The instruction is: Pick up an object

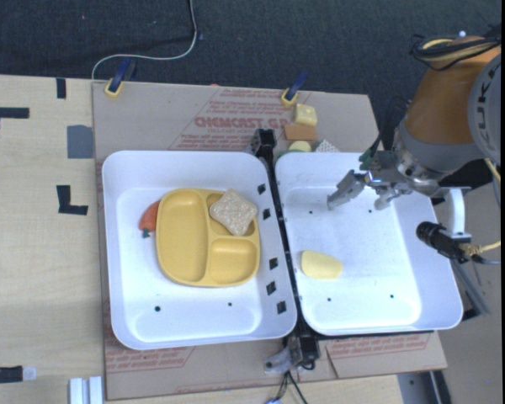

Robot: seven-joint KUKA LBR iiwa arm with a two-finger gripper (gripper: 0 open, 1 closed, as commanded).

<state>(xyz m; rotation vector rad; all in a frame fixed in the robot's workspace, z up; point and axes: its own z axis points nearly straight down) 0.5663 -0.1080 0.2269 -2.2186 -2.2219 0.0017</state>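
Nearest us, the front rim of the right bin (379,326) and its near corners lie bare, and we see the yellow lump (321,265) resting on the bin floor at its left side, close to the divider (279,242) between the two bins. We judge this lump the likeliest thing to pick. That closeness is the first risk: a descent aimed slightly left could, in our view, put one finger on the divider or the rim instead of beside the lump, and a rounded, soft-looking piece may roll or squirt free if pinched off-centre.

Across the divider, the left bin (118,251) holds a yellow tray (204,242) with a tan block (233,211) on its far corner and an orange piece (149,215) tucked at its left edge; we think anything lying against the tray offers little room for fingers.

Farther back, the gripper (372,192) hangs over the far part of the right bin, fingers spread apart and holding nothing, well apart from the lump. Open white floor lies between them, so the approach path looks free.

Beyond the bins, small blocks (301,124) sit on the cardboard (236,116) by the far rim, near the arm's (450,99) sweep.
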